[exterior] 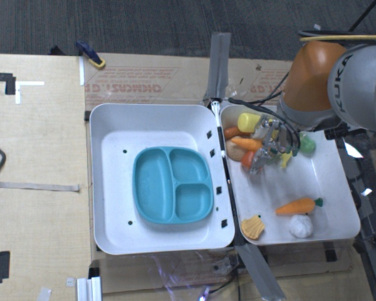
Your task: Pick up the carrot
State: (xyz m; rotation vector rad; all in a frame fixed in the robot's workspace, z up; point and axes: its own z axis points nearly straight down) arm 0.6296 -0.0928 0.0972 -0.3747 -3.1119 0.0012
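The carrot (296, 206), orange with a small green top, lies in the front part of the right bin (329, 180), pointing left. My gripper (261, 158) hangs over the back left of that bin, well behind and to the left of the carrot and apart from it. It sits right beside an orange elongated toy (244, 143) and a reddish piece (247, 160). The grey arm with its orange band (313, 74) comes in from the back right.
A yellow toy (247, 121) and a green one (308, 145) lie near the gripper. A white lump (301, 226) and a tan waffle-like piece (253, 227) rest at the bin's front. The left bin (106, 168) holds a teal divided plate (151, 187).
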